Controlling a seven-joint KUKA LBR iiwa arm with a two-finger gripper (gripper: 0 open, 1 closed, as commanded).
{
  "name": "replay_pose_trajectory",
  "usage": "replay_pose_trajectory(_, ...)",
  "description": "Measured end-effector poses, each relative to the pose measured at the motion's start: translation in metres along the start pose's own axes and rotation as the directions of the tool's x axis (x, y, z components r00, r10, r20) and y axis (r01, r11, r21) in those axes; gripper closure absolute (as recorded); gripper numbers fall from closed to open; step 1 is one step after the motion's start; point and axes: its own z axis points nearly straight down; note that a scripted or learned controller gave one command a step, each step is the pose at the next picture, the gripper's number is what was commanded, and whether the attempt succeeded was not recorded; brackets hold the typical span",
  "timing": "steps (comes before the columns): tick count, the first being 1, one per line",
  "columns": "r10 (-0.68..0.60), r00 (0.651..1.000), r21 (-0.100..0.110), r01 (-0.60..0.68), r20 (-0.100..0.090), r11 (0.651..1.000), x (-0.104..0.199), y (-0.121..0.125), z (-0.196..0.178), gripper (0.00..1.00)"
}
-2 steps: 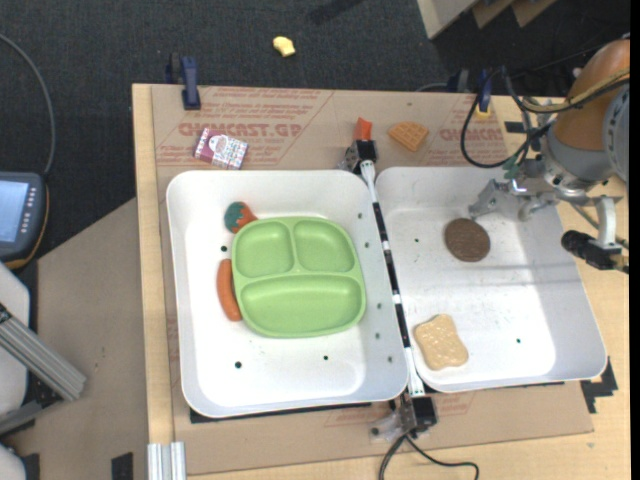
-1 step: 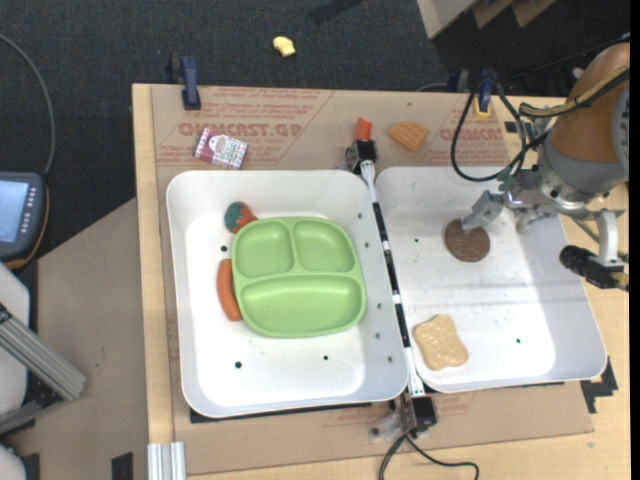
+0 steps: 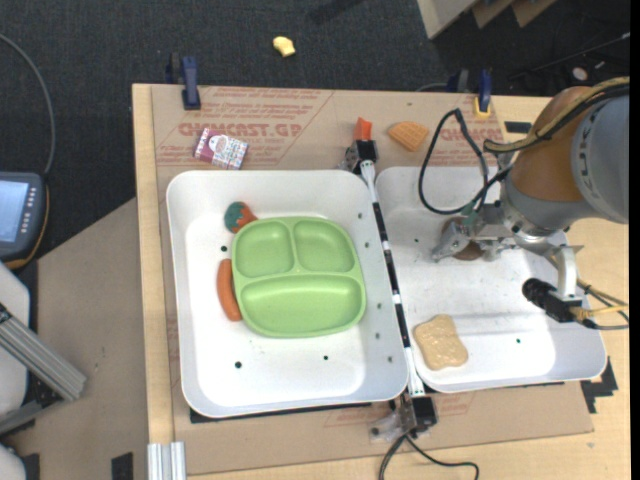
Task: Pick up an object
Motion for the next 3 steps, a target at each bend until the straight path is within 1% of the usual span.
replay_pose_trajectory(1,-0.001,1.0,-0.015,0.001,0.006,1.0,-0.024,0.078,-0.005,0.0)
replay_pose_trajectory(2,0.003,1.0,-0.001,-0.003,0.001,1.0,-0.001,0.024,-0.003,0.0)
replay_pose_trajectory(3,0.002,1.0,-0.008,-0.002,0.003,1.0,-0.001,0.027,-0.014,1.0)
